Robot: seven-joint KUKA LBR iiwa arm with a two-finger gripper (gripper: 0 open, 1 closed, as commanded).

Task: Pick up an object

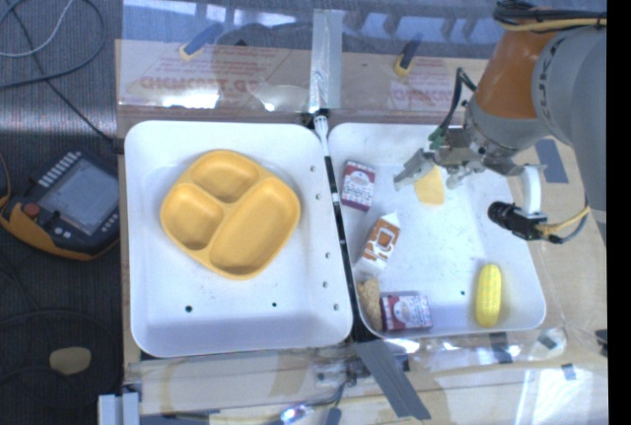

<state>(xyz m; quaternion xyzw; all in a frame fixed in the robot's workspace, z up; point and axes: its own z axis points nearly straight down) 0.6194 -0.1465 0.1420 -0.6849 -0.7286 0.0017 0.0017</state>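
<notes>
My tool [435,172], fingers spread and empty, straddles a small yellow wedge [430,186], seemingly light, stiff, best pinched across its flat sides.

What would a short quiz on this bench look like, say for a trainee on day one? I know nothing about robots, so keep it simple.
1. True or false: the yellow sectioned plate lies in the same bin as the corn cob.
2. Which thing lies nearest the gripper? A) the pale yellow cheese wedge B) the corn cob C) the yellow plate
3. Fill in: the arm's band above the wrist is coloured ____.

Key
1. False. The plate lies in the left bin; the cob lies in the right bin.
2. A. The wedge lies right under the gripper.
3. Orange.
</notes>
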